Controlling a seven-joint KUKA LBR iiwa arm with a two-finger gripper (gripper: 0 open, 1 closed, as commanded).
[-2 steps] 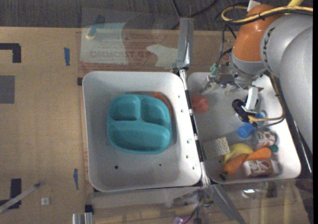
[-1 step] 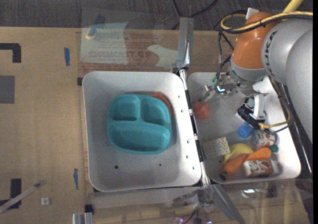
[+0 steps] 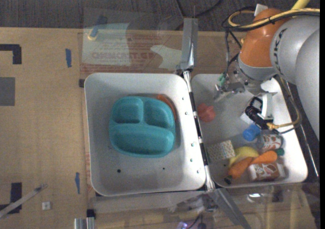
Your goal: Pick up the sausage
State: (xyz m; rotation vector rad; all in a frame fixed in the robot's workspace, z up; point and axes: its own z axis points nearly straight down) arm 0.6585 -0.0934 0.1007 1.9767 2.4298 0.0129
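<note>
A stubby reddish-pink piece (image 3: 206, 112) that looks like the sausage lies at the left edge of the right bin (image 3: 297, 169), by the divider. My gripper (image 3: 224, 90) hangs over the back of that bin, up and to the right of the piece and apart from it. An orange-brown item (image 3: 167, 101) peeks out from behind the teal tray's upper right corner in the left bin (image 3: 96, 136).
The teal compartment tray (image 3: 143, 125) fills the middle of the left bin. In the right bin's front half lie a blue cup (image 3: 251, 132), a can (image 3: 270, 142), a yellow banana (image 3: 244, 152), an orange carrot (image 3: 240, 168), a small carton (image 3: 266, 171) and a checkered pad (image 3: 223, 149).
</note>
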